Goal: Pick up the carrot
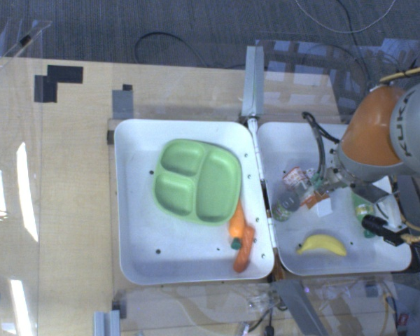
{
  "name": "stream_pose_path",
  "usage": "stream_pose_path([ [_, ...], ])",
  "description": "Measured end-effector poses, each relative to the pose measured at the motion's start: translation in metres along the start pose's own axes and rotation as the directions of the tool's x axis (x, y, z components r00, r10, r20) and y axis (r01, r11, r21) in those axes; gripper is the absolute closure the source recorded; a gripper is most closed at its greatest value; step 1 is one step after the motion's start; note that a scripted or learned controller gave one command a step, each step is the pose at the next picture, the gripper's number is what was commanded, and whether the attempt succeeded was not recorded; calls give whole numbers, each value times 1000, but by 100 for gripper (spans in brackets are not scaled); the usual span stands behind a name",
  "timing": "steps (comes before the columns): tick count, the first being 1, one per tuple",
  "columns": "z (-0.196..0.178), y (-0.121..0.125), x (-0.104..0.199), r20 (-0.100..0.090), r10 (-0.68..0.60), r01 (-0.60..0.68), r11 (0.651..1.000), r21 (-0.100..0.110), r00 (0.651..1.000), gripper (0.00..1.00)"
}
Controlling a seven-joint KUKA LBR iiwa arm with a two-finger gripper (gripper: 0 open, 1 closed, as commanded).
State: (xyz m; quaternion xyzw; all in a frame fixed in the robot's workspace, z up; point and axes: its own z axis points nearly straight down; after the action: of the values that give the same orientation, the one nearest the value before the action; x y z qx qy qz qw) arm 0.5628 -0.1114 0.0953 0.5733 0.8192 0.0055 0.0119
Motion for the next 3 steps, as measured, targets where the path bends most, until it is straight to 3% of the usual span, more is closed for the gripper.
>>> stream_pose_path([
  [1, -1, -28, 24, 12, -105, 105, 994, -7, 994, 100],
  [2, -42, -46, 19, -13, -163, 163, 986, 14, 987, 100],
  [3, -9, -49, 38, -9, -6, 6, 1000, 12, 1000, 100],
])
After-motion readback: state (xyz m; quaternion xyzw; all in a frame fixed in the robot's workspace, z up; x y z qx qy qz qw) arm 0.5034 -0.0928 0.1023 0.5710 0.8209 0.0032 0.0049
